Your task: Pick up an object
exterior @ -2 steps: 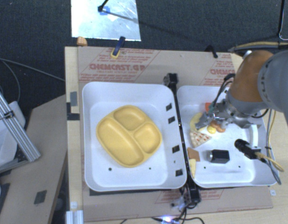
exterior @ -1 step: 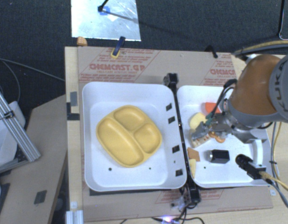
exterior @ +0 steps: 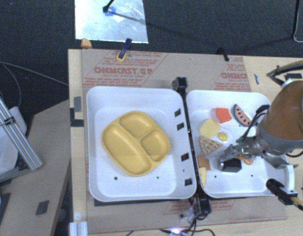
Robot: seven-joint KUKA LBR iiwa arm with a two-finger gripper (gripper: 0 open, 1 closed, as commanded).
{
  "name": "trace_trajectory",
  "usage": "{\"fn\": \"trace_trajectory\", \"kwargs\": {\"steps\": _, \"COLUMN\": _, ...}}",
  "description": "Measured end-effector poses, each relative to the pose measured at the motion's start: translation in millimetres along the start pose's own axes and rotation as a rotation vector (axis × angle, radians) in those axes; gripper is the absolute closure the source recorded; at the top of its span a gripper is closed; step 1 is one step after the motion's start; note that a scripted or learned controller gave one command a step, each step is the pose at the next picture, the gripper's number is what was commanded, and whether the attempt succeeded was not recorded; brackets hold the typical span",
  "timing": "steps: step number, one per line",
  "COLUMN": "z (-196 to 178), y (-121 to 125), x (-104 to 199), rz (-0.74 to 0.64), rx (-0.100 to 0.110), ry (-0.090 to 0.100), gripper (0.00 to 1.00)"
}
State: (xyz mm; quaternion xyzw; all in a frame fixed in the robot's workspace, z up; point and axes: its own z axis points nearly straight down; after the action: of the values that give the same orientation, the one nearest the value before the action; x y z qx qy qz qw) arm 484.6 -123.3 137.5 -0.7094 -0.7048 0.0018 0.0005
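The right bin (exterior: 238, 192) holds several toy foods: an orange block (exterior: 223, 114), a watermelon slice (exterior: 241, 115), a pale yellow cheese piece (exterior: 209, 129), a small fried egg (exterior: 222, 136), a tan wedge (exterior: 208, 144) and a brown piece (exterior: 204, 162). My gripper (exterior: 231, 163) is low in this bin, just right of the brown piece and below the wedge. A small orange item (exterior: 246, 158) peeks out beside the wrist. I cannot see anything held.
A yellow divided plate (exterior: 135, 142) lies in the left bin (exterior: 99, 183). The black divider (exterior: 188, 136) runs between the bins. The arm's orange band (exterior: 289, 114) covers the right bin's right side. A pale yellow strip (exterior: 203, 176) lies by the divider.
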Motion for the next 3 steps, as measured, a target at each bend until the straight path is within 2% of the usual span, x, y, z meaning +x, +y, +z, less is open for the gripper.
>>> {"fn": "trace_trajectory", "kwargs": {"steps": 1, "z": -50, "y": 41, "x": 92, "rz": -0.02, "rx": -0.011, "ry": 0.004, "gripper": 0.0}}
{"fn": "trace_trajectory", "kwargs": {"steps": 2, "z": -58, "y": 39, "x": 86, "rz": -0.011, "rx": -0.008, "ry": 0.002, "gripper": 1.0}}
{"fn": "trace_trajectory", "kwargs": {"steps": 3, "z": -106, "y": 63, "x": 119, "rz": -0.015, "rx": -0.01, "ry": 0.003, "gripper": 1.0}}
